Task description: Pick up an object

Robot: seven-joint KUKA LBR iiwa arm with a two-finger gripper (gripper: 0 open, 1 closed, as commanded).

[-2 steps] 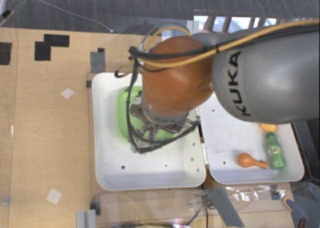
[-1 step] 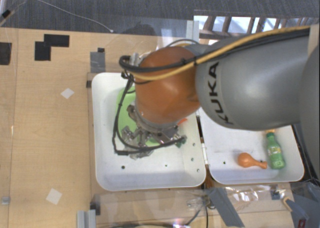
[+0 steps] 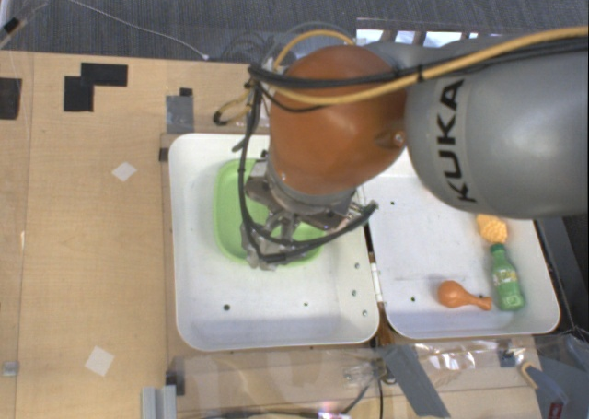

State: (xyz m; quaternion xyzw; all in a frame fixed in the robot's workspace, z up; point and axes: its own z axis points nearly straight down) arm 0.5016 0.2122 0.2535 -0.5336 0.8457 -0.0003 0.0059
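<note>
A light green plate or bowl (image 3: 230, 205) lies in the left bin (image 3: 198, 307), mostly hidden under the arm. The arm's orange wrist (image 3: 336, 122) hangs directly over it, and the gripper (image 3: 276, 244) reaches down onto the green object's right part. Cables and the wrist body cover the gripper's tip. In the right bin (image 3: 543, 316) lie a green bottle (image 3: 505, 279), an orange pear-shaped toy (image 3: 457, 296) and a yellow object (image 3: 491, 226), all well away from the gripper.
The two white bins sit side by side on a wooden bench (image 3: 83, 251). Black markers (image 3: 92, 86) are stuck on the bench at the upper left. Grey brackets (image 3: 180, 111) stand at the bins' corners.
</note>
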